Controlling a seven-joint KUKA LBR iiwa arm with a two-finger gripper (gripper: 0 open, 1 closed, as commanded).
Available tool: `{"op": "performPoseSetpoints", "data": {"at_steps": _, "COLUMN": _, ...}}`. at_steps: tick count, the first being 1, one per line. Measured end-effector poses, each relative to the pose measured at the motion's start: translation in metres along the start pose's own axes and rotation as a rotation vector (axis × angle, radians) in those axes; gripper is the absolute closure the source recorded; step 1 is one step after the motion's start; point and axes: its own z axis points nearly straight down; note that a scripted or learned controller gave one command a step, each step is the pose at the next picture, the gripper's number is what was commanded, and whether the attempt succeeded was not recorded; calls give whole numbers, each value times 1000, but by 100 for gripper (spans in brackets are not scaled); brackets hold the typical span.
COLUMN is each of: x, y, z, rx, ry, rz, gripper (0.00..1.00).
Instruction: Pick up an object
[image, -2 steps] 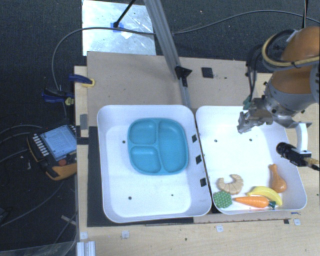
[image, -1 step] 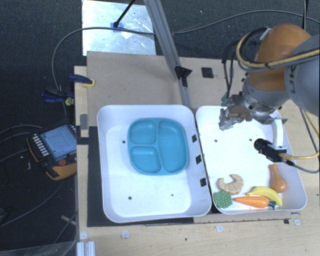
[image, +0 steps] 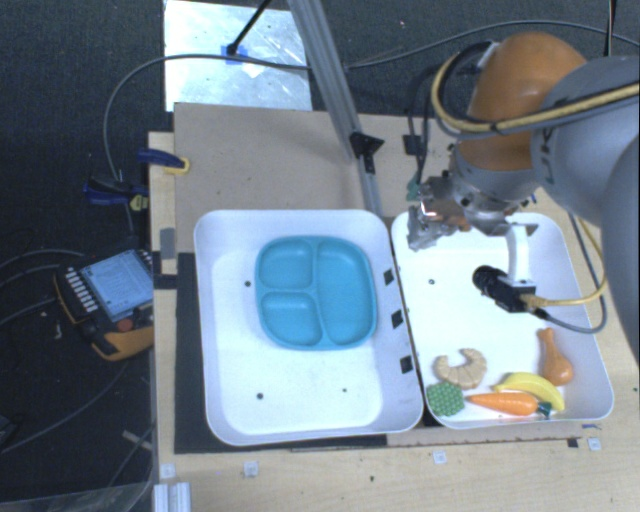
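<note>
Five toys crowd the right bin's near edge, so your tool, jaw state unclear, risks nudging neighbours and pinching nothing.

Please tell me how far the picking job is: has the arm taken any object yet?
Nothing looks done: the croissant, banana, carrot, drumstick and broccoli all lie in the right bin. The gripper is at that bin's far corner, apart from them. Reaching, grasping and lifting remain.
</note>
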Motion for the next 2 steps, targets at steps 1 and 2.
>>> {"op": "performPoseSetpoints", "data": {"at_steps": 1, "x": 53, "y": 6, "z": 17, "rx": 1, "ry": 0, "rz": 0, "gripper": 100}}
{"op": "performPoseSetpoints", "data": {"at_steps": 2, "x": 94, "y": 14, "z": 20, "rx": 0, "ry": 0, "rz": 1, "gripper": 100}}
